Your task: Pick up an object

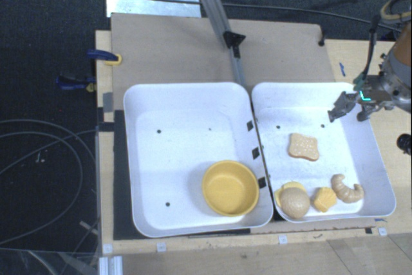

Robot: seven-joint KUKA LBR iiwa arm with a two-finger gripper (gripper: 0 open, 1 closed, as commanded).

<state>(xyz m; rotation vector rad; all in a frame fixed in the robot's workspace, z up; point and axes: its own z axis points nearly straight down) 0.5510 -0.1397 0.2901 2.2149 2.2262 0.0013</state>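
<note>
My gripper [352, 111] hangs over the far right part of the right bin [283, 100], its two dark fingers apart with nothing between them. A slice of toast [303, 147] lies in the middle of that bin, below and left of the gripper. Along the bin's near edge sit a round bun [294, 201], a small yellow wedge [324, 199] and a croissant [347, 189]. A yellow bowl [230, 187] stands in the left bin [167, 119] near its front right corner.
A grey pole [215, 6] slants down from the top to the seam between the bins. Blue and yellow clamps [96, 67] grip the bench's left edge. Cables lie on the dark floor at the left.
</note>
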